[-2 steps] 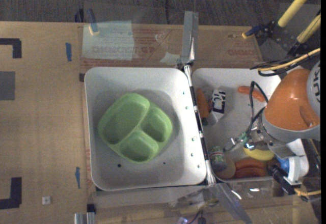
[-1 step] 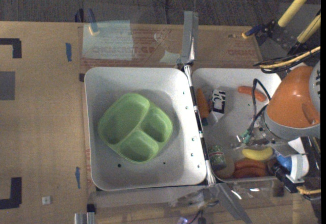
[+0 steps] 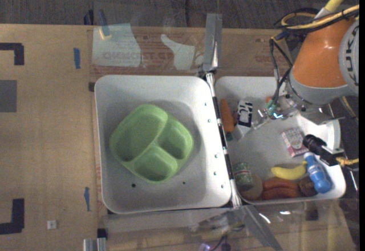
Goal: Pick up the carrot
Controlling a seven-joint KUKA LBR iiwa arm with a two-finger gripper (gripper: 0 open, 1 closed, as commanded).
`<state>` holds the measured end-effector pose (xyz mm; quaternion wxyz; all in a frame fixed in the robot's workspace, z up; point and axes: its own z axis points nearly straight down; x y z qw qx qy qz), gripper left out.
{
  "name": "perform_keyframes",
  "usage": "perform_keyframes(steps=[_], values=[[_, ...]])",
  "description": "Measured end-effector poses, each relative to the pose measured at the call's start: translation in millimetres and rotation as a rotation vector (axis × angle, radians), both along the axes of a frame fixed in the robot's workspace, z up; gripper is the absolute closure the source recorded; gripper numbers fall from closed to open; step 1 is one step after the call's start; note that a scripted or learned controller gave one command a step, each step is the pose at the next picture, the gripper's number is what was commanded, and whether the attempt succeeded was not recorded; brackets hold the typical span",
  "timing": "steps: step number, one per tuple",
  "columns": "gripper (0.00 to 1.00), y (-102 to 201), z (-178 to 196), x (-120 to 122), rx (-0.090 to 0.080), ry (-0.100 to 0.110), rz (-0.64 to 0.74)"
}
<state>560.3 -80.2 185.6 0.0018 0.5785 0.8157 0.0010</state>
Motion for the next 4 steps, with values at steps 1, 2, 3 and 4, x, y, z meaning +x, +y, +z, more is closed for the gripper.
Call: perform_keyframes(steps=[1,2,3,4], values=[[1.0,5.1,-1.3,-31.2,0.001,0.006,-0.288],[1.0,-33.8,9.7,-81.3,0.001,0.006,-0.338],[1.0,-34.2,19.3,-80.7,0.001,0.004,-0.339],[1.0,-46.5,137.5,-44.9,0.0,0.001,-0.321]])
